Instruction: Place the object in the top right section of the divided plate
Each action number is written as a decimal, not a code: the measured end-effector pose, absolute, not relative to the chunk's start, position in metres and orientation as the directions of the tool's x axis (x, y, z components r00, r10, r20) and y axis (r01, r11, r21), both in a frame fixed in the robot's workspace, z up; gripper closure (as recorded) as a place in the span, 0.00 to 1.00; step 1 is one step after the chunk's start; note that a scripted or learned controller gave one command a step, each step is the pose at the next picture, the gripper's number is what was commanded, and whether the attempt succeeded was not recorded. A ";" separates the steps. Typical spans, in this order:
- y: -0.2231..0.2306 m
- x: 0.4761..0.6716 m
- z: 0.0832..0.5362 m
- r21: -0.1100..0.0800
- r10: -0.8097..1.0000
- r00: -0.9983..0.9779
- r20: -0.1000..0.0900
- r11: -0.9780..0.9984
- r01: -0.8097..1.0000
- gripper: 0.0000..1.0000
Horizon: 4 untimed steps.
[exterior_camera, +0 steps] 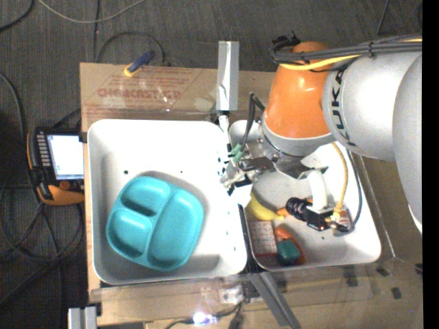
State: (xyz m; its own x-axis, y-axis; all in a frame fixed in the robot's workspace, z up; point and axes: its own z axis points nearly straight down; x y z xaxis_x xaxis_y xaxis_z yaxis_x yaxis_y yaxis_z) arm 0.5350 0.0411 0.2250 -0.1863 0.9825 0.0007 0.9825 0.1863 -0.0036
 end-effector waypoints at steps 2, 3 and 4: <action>0.135 0.537 0.341 -0.001 0.966 -0.260 -0.001 0.260 0.966 1.00; 0.204 0.482 0.207 -0.006 0.922 -0.386 0.001 0.386 0.922 1.00; 0.136 0.483 0.233 -0.003 0.912 -0.411 0.000 0.411 0.912 1.00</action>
